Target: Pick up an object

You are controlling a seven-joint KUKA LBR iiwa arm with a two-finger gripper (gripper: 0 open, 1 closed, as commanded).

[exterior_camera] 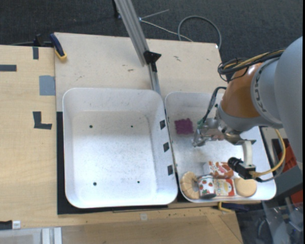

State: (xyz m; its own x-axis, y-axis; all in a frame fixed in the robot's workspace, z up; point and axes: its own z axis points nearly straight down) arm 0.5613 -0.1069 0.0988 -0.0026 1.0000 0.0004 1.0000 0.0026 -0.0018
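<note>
A small purple block lies in the right bin, toward its left wall. At the bin's front edge sit a tan round cookie-like item, a red and white package, a red and white piece and an orange-tan disc. My gripper hangs over the middle of the right bin, just right of the purple block and behind the front cluster. Nothing shows between its fingers.
The left bin is large and white, with dark specks on its floor. A metal rail slants down from the top to the wall between the bins. A black part with a yellow cable hangs off the wrist above the front items.
</note>
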